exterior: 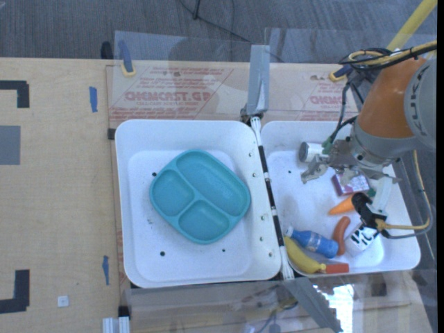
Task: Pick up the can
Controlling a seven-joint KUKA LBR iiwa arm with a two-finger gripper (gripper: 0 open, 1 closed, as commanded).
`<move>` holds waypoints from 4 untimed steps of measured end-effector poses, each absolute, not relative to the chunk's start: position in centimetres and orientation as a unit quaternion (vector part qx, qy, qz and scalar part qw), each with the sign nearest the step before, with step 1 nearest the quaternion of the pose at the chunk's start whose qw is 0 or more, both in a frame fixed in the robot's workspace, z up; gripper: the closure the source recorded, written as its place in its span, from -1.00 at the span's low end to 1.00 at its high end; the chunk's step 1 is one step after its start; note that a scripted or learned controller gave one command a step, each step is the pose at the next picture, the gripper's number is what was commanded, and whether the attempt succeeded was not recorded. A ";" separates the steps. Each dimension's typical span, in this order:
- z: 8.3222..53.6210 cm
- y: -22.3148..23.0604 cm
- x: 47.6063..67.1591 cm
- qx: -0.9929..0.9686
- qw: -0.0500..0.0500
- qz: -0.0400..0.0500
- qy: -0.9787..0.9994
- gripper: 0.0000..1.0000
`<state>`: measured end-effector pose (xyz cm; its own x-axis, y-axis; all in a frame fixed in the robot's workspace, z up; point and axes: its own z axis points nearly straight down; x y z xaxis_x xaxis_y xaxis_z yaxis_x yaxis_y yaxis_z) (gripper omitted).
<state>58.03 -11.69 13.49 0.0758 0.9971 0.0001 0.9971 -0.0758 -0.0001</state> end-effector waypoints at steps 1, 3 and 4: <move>15.1 -10.6 64.1 -0.734 -0.001 -0.001 -0.679 -1.00; 16.2 -10.6 64.2 -0.734 -0.003 -0.001 -0.679 -1.00; 8.7 -12.8 66.8 -0.753 -0.002 -0.001 -0.658 -1.00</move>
